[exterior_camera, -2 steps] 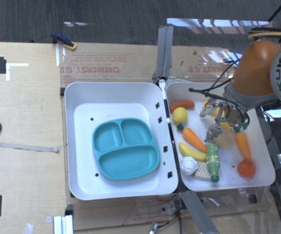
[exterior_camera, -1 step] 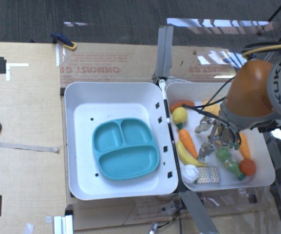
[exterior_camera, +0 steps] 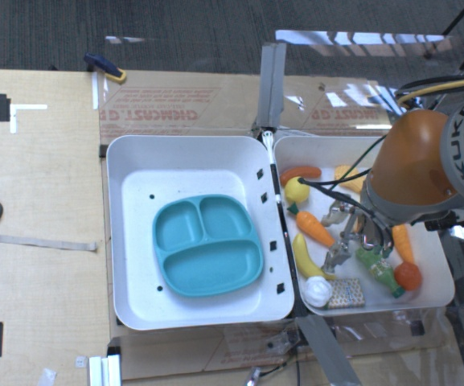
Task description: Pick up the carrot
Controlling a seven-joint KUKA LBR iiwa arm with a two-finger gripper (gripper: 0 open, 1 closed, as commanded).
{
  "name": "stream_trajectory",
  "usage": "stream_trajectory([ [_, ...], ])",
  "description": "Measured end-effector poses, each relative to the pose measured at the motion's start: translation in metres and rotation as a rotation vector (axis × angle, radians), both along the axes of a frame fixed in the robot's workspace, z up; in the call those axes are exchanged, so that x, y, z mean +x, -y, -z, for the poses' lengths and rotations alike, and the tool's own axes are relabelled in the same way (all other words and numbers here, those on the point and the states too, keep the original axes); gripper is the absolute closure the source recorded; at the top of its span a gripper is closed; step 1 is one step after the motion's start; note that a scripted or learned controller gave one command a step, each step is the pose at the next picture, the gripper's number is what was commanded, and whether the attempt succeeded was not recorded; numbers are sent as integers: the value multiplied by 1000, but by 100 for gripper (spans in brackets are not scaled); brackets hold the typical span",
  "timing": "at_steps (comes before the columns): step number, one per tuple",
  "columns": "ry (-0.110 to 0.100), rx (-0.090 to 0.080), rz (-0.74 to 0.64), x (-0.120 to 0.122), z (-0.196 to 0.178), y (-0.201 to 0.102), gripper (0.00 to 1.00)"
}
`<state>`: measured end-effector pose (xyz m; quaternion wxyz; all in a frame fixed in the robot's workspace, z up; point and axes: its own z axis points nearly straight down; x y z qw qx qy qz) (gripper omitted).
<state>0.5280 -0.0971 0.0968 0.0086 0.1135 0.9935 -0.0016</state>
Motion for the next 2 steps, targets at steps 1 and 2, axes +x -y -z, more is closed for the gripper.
stream_trajectory([
  [1, 3, 0, -3, 2, -10, -1, 100],
  [2, -11, 4, -83, 15, -152, -33, 100],
])
